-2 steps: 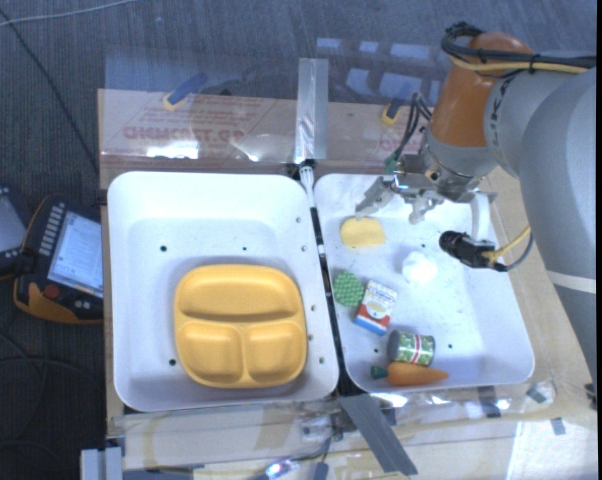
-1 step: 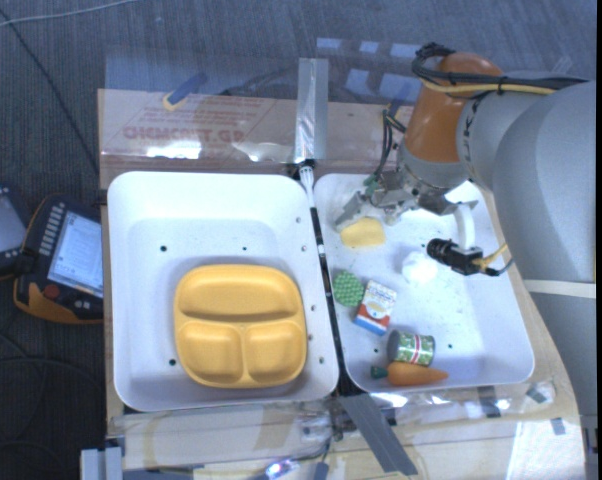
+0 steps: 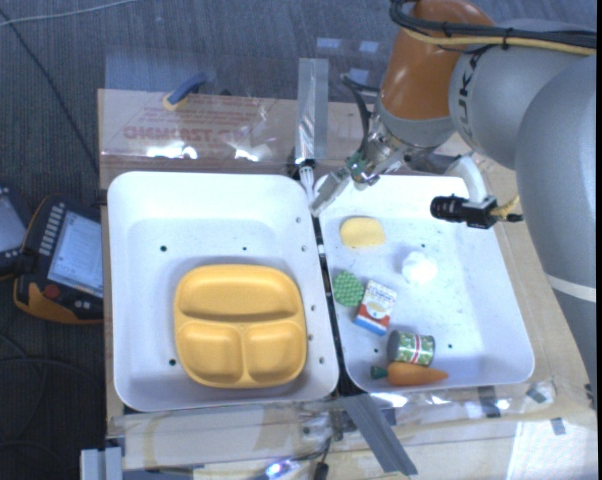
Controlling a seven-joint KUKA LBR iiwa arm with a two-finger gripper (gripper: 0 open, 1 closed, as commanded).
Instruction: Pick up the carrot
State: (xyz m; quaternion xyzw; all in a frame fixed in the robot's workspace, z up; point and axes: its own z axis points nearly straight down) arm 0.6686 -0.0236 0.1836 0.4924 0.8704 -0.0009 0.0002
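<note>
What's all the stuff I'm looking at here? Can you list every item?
bins: two, white, side by side on the bench
tray: one, yellow, three compartments, in left bin
carrot: one, orange, near edge of right bin
can: one, green label, lying just above the carrot
carton: one, red and white, middle of right bin
green disc: one, left of carton
yellow lump: one, far part of right bin
white lump: one, right of centre
arm: one, grey with orange band
hand: one, over the bins' far divide

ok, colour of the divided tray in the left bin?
Yellow divided tray, best seen in the camera view.
</note>
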